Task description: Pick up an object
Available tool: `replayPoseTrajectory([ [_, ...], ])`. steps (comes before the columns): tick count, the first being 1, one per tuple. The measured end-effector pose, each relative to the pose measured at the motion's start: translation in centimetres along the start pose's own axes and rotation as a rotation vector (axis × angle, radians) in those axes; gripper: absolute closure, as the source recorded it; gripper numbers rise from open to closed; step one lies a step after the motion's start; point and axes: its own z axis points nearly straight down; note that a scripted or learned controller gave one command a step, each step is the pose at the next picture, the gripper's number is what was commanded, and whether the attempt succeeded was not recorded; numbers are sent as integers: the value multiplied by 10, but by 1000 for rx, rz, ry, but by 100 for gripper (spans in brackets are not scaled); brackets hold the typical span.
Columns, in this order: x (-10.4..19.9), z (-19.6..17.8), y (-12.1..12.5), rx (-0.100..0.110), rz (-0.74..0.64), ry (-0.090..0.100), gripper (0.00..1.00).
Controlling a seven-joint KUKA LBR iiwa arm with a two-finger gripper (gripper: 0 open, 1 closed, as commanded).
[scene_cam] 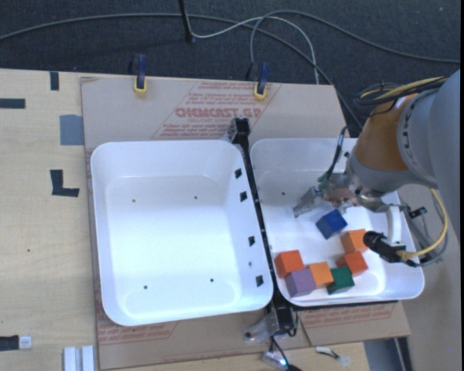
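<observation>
My gripper (pixel 319 202) hangs low inside the right bin (pixel 288 147), near its middle. A blue cube (pixel 332 223) lies on the bin floor just below and to the right of it, close by; whether they touch is unclear. Toward the bin's front lie several more blocks: an orange one (pixel 288 262), a purple one (pixel 299 282), another orange one (pixel 321 273), a green one (pixel 341 279) and two orange-red ones (pixel 354 240) (pixel 356 263). The wrist with its orange band (pixel 379 141) covers the bin's right side.
The left bin (pixel 170 149) sits beside the right one, with a black divider rail (pixel 251 207) between them. Both rest on a cardboard sheet (pixel 201 110) held by two clamps at the back. Cables run along the arm's right side (pixel 421 246).
</observation>
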Motion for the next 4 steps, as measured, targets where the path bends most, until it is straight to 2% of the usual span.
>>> replayPoseTrajectory([
  [1,8,0,-44,-1,1,-1,0],
  [2,-13,0,-44,-2,1,-1,0],
  [3,-12,-10,-44,-2,1,-1,100],
  [4,70,0,14,-3,-6,1,100],
])
